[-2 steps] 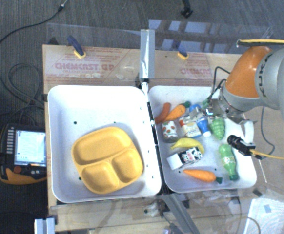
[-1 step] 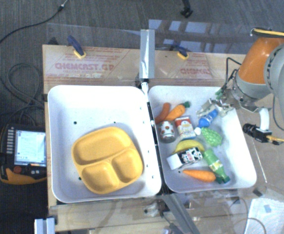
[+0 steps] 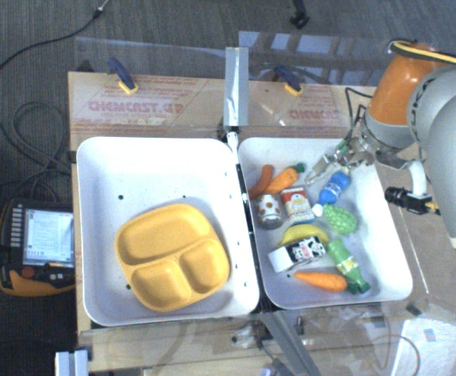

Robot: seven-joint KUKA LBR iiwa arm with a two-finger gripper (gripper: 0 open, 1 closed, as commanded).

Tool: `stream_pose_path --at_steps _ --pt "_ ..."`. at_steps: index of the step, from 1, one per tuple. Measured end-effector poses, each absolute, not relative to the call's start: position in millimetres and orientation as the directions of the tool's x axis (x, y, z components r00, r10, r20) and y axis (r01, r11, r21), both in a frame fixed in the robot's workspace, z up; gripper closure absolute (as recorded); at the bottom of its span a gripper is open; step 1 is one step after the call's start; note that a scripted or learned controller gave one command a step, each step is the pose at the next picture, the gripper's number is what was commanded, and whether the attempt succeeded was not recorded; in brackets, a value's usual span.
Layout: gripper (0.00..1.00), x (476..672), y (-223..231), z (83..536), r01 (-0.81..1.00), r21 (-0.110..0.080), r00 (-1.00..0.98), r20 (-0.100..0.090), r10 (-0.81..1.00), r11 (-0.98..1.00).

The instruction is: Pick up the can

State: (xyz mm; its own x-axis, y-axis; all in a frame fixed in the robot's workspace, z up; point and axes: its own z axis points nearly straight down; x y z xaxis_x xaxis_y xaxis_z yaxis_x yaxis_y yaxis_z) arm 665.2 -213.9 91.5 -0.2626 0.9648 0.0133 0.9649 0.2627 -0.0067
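The can lies in the right bin, close against the bin's left wall, just beside a small red-and-white carton on its right. Above them a sausage and a carrot lie side by side at a slant. To the right, a blue bottle rests above a knobbly green toy. Lower down a banana curves over a black-and-white milk carton, with a green bottle and a second carrot near the bin's front edge.

The arm comes in from the right, and its claw hangs over the bin's upper right part, near the blue bottle and well apart from the can. Whether its tips are spread or pressed together cannot be told, and nothing is seen between them.

The left bin holds a yellow divided tray. Both bins sit on the surface, and a handheld control unit lies on the floor to the left.
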Motion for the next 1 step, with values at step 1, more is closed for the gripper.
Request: stream_pose_path --at_steps 1 --pt "0.00 669.9 -213.6 91.6 0.970 -0.012 -0.242 0.019 0.970 0.242"
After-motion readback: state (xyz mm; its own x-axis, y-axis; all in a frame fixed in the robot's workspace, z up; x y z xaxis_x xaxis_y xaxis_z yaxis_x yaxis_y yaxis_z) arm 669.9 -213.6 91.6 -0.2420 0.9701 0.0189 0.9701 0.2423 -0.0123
